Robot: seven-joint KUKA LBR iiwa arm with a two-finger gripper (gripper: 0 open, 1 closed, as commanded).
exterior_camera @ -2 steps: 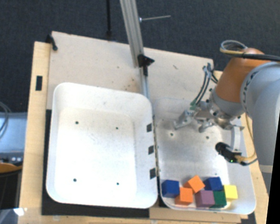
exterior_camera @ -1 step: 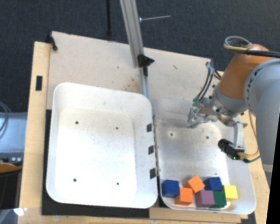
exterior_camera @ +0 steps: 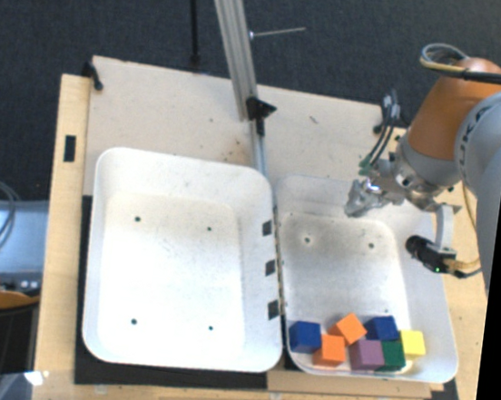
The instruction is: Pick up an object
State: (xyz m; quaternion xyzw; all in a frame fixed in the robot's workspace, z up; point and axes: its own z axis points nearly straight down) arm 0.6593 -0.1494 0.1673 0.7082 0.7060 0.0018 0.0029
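Seven small blocks (exterior_camera: 358, 341) lay clustered at the near edge of the right bin (exterior_camera: 422, 290): two blue, two orange, one purple, one green, one yellow. Tool (exterior_camera: 360, 203): poised over that bin's far edge, well apart from the cluster; opening could not be told; nothing seen held. Blocks lay nearward of the tool.

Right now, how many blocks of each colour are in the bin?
Blue block: 2, the other
Orange block: 2, the other
Purple block: 1
Green block: 1
Yellow block: 1
Total: 7, all in the right bin
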